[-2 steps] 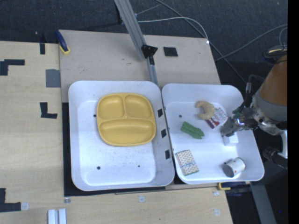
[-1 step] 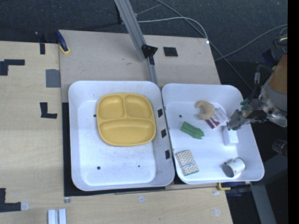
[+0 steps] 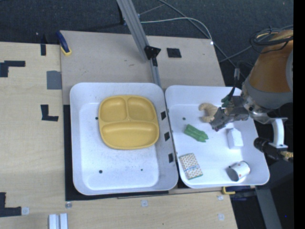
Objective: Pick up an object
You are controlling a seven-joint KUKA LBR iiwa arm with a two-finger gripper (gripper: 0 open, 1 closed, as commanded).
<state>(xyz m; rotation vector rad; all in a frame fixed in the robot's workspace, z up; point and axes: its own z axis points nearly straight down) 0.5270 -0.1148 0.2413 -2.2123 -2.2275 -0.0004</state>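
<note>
- Objects in the right bin (image 3: 183, 97): five small items lie scattered on its white floor, none of them lifted
- A tan, lumpy piece (image 3: 207, 110) sits near the bin's upper middle, curved like a knuckle of ginger, just beside the gripper's tip
- A green item (image 3: 196, 133), elongated and slightly tapered, lies at a slant near the bin's centre, below the tan piece
- A white block (image 3: 234, 138), small and rectangular, rests to the right of the green item, just beneath the gripper
- A white cup (image 3: 238, 171) lies tipped on its side near the bin's lower right corner, its dark mouth turned to the left
- A patterned packet (image 3: 190, 165), flat and roughly square with a speckled face, lies at the bin's lower left, near the divide between the bins
- The gripper (image 3: 220, 119), dark grey, hangs low over the right bin between the tan piece and the white block; whether its claw is spread or pressed together cannot be told, and nothing is seen pinched in it
- The arm (image 3: 269, 75) enters from the right, its orange band above the wrist
- The left bin (image 3: 81, 128) holds a yellow tray (image 3: 128, 121) with three compartments, lying flat in the upper half
</note>
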